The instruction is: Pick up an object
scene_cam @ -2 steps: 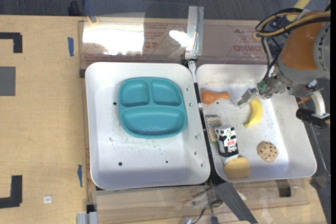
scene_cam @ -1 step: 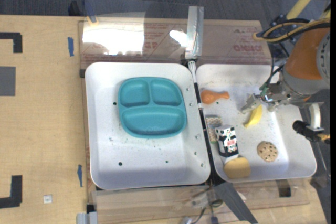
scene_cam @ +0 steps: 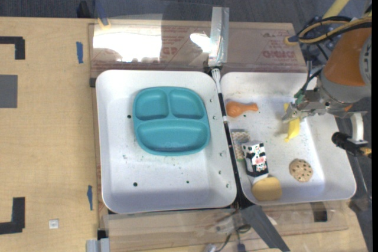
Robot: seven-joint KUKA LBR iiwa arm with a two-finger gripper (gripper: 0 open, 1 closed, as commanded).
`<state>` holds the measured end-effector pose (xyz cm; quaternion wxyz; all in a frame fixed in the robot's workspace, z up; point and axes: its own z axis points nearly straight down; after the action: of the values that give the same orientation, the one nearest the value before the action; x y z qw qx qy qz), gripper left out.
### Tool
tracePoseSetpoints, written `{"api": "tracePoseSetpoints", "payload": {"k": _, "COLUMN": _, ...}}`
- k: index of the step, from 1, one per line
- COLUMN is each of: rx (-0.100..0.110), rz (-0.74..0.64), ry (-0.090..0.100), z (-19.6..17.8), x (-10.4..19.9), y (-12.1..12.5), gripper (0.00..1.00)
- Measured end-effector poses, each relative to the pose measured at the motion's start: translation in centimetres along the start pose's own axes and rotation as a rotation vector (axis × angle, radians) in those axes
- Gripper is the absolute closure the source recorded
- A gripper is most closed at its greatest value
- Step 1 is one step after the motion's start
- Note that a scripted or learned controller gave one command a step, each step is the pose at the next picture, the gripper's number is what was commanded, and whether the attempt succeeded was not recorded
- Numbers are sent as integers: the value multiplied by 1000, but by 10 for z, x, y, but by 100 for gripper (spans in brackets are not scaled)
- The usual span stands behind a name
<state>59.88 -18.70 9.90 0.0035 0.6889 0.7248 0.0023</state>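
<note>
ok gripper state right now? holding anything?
Gripper: over the right bin, right above the yellow object; open or closed cannot be told, and no object is visibly between its fingers.

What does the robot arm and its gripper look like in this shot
The arm is a rounded grey body with a broad orange band above the wrist. Black and yellow cables loop beside it near the top. The gripper at its end is small, dark metal, with a bit of green wiring on it.
</note>
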Motion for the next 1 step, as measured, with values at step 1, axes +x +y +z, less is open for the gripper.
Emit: {"api": "tracePoseSetpoints", "payload": {"k": 1, "rx": -4, "rz": -163, "ry": 4, "z": -91, "x": 111, "y": 53, "gripper": 100}}
